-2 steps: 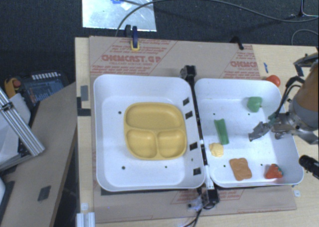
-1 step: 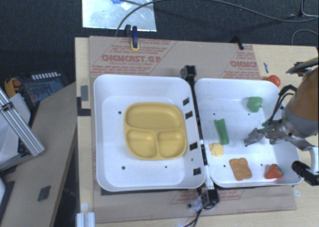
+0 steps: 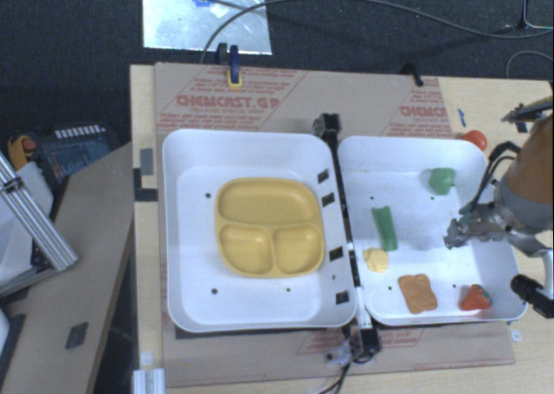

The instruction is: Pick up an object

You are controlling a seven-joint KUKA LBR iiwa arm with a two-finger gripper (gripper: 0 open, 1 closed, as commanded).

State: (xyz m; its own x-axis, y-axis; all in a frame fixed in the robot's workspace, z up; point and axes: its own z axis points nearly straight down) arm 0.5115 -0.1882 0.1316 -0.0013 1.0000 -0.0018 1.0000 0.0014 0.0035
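Jaws hover low over the right bin, their opening impossible to tell. Nearest object, the green stick, lies to their left, long axis running up the bin.

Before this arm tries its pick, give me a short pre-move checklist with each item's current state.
1. Pickable objects present in the right bin: ok; green block, green stick, yellow piece, orange piece, red piece.
2. Tool over the right bin: ok.
3. Tool carrying nothing: cannot tell.
4. Objects spaced apart for a clean grasp: ok, except the yellow piece close beside the green stick.
5. Yellow tray in the left bin, out of the tool's way: ok.
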